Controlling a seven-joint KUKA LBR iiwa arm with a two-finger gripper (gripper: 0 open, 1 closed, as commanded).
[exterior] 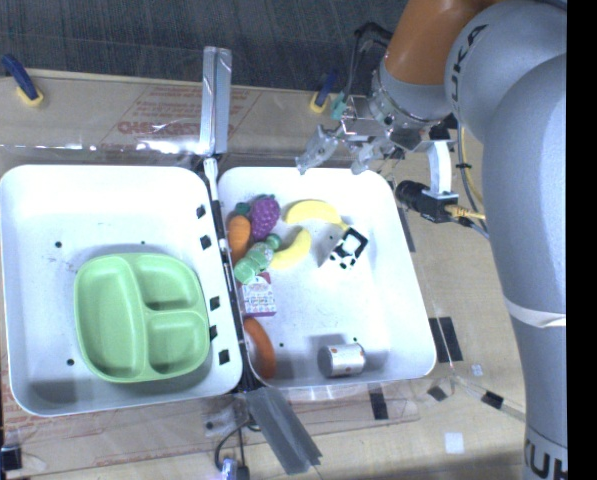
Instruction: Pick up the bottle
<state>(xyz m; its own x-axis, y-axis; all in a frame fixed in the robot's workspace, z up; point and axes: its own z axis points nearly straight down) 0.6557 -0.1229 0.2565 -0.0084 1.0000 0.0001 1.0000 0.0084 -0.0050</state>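
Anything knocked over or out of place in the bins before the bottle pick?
The small green bottle lies on its side, tilted, crowded among toy fruit by the right bin's left wall. The silver can also lies tipped over. Nothing looks spilled.

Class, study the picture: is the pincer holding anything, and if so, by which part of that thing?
Nothing is held. The pincer hangs open above the right bin's far rim, while the green bottle lies inside it untouched.

A robotics lab — a grey industrial arm (518, 168) over a bench (448, 298) with two white bins (28, 198), toy food (278, 233), blue clamps (23, 80) and taped markers (446, 338) — nothing domestic.
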